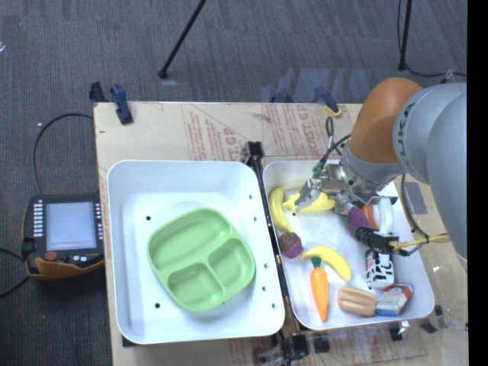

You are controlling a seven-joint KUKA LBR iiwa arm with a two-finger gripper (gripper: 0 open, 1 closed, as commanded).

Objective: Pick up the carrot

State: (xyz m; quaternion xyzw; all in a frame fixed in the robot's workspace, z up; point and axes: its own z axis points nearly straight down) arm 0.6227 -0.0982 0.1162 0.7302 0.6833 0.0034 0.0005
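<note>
The gripper hangs over the right bin's upper part, beside 2 bananas; whether it is clenched I cannot tell. The carrot lies apart, near the front, under another banana.

I count two white bins. One green divided plate. Bananas: two clear, third partly under arm. One carrot. One bread roll. One purple fruit, kind unclear.
</note>
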